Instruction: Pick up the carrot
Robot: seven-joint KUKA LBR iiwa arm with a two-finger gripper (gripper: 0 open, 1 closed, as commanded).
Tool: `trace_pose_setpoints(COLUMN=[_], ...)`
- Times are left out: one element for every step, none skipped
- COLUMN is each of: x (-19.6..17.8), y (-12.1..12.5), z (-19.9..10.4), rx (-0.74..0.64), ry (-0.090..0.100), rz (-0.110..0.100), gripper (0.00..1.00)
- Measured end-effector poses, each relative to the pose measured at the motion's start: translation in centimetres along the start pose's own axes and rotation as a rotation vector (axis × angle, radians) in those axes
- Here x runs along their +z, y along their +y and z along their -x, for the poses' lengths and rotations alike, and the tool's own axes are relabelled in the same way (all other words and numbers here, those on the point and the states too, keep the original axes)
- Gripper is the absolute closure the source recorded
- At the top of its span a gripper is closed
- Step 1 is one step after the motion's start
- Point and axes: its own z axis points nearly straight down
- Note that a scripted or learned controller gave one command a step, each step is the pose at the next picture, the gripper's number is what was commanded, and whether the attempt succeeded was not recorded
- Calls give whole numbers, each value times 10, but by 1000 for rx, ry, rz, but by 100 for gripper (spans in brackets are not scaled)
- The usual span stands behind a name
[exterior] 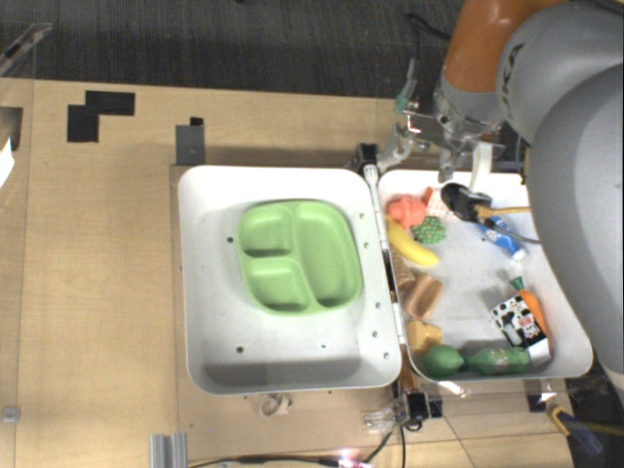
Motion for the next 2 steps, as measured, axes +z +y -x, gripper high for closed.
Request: trace_pose_setpoints(x=[16, 43], y=[-21, -22], z=[-66, -124], rx=[239, 591], ry=[0, -2], rz=[-5, -7], gripper=[0, 0])
